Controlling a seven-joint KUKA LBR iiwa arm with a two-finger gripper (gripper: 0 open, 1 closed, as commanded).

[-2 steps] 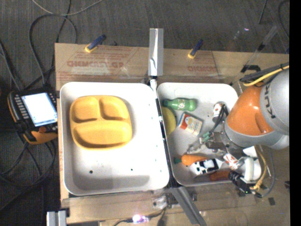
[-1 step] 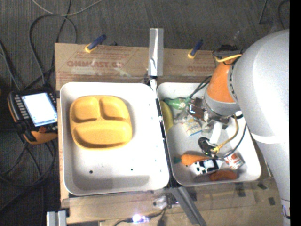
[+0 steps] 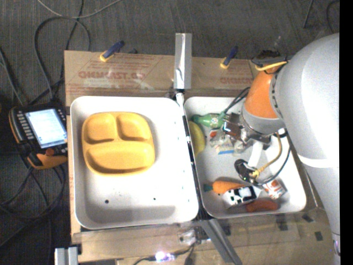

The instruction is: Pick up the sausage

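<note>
Two white bins sit side by side on the worktop, and everything that matters is in the right bin [image 3: 300, 173]. The sausage [image 3: 263, 205] lies flat along that bin's near wall, a reddish-brown link, with a small black-and-white toy [image 3: 241, 195] touching its left end and a carrot [image 3: 225, 186] just beyond that. A small can [image 3: 274, 189] rests close above its right end. Farther back are a banana [image 3: 196, 137] against the left wall and a green bottle [image 3: 210, 120]. The left bin [image 3: 132, 203] carries a yellow divided plate [image 3: 118, 142].

The gripper [image 3: 238, 135] hangs over the middle of the right bin, well apart from the sausage; whether its jaws are released or clenched I cannot tell from here, as cables and the wrist clutter that spot.

To my eye the sausage looks like a light toy piece, probably smooth and a bit slippery, and round enough to roll. I would take it across its middle, jaws closing over the short width. The wall and the crowding toy leave little room at the ends.
</note>
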